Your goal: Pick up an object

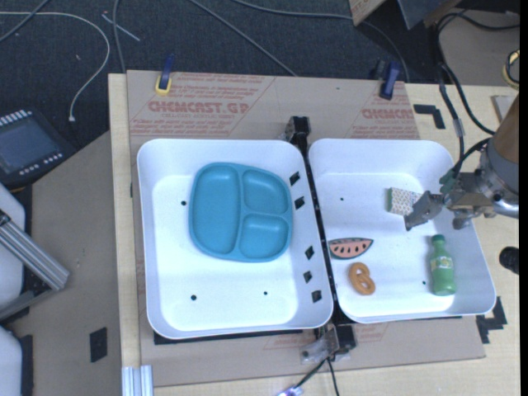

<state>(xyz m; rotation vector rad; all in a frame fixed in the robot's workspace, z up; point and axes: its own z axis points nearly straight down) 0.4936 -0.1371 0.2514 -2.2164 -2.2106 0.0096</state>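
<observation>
In the right bin (363,157) lie a watermelon slice (351,247), a small brown pretzel (361,278), a green bottle (442,265) on its side and a grey speckled block (402,200). My gripper (421,211) reaches in from the right and hangs low over the bin, just right of the speckled block and above the bottle's cap. I see nothing held in it.
The left bin (165,295) holds a blue divided plate (242,211). A row of black clips (307,221) marks the wall between the two bins. The arm's body (495,180) covers the right bin's right rim. Cables lie behind the bench.
</observation>
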